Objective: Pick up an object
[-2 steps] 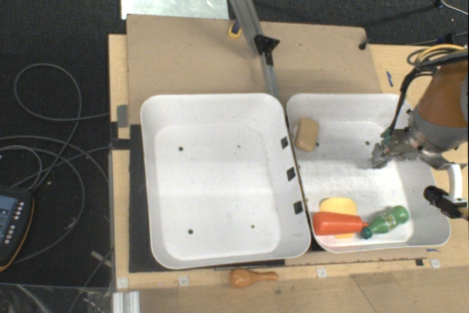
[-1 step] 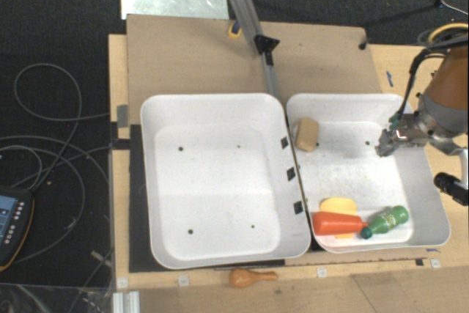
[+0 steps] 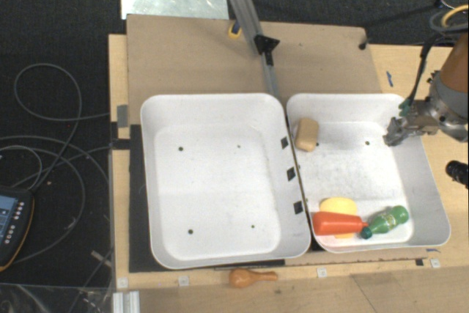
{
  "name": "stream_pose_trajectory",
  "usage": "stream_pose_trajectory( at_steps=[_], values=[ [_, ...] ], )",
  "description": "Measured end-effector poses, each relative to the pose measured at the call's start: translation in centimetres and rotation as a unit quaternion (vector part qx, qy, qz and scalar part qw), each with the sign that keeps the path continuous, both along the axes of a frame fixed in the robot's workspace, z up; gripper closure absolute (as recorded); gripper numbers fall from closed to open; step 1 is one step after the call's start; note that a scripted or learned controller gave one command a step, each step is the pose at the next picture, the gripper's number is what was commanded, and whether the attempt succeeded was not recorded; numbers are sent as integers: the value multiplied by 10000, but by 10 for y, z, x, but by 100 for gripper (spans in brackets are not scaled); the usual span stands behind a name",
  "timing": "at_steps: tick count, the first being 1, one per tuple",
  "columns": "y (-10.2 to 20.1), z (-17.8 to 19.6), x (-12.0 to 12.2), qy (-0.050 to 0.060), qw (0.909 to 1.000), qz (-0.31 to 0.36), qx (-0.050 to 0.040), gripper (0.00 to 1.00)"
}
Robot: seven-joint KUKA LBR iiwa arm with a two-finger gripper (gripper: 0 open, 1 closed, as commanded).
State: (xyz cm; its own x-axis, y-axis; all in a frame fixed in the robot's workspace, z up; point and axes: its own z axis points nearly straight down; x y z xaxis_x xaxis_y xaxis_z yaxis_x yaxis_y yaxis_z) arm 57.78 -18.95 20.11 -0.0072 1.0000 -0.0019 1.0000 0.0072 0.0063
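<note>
At the far left, a handheld controller with a lit screen lies on the dark floor among looping cables; its text is too small to read. On the worktop, the left bin comes next, with a small tan pear-shaped toy lying outside it on the worktop's front edge. The right bin holds a tan block near its back left corner, and along its front wall an orange carrot touching a yellow piece behind it, with a green bottle just right of the carrot. No label on any of these is readable. The claw hangs over the bin's right rim, well apart from them; I cannot tell how it is set.
</note>
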Motion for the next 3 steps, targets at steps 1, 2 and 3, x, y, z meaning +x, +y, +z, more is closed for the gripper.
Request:
stream_pose_trajectory(
  at_steps=[1, 2, 3],
  values=[
    [9, 57, 6, -11, 10000, 4, -2, 100],
    [69, 59, 1, 23, 10000, 21, 20, 100],
    [118, 46, -15, 36, 10000, 14, 20, 100]
  ],
)
